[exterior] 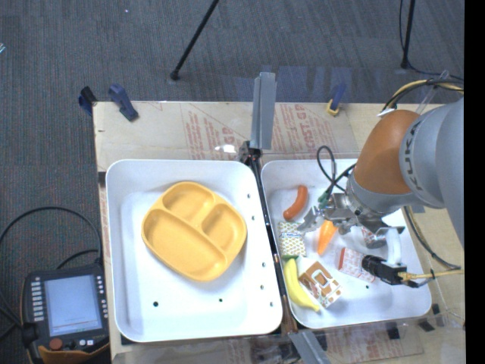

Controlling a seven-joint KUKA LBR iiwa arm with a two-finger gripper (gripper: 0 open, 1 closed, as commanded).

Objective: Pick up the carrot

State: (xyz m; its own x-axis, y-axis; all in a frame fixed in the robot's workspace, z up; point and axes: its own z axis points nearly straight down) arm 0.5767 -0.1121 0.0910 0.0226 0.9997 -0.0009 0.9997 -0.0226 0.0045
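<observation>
While the gripper (327,220) sits right over the carrot (326,237), whose long axis runs slightly tilted from upright, I cannot tell its grasp.

Pretty even overhead light, nothing dim. The white bins (121,203) come out bright, nearly blown out, with a small glare spot on the bench just above the left bin's top right corner. Shadows are soft and short. Overall slightly soft and grainy, no motion blur.
</observation>
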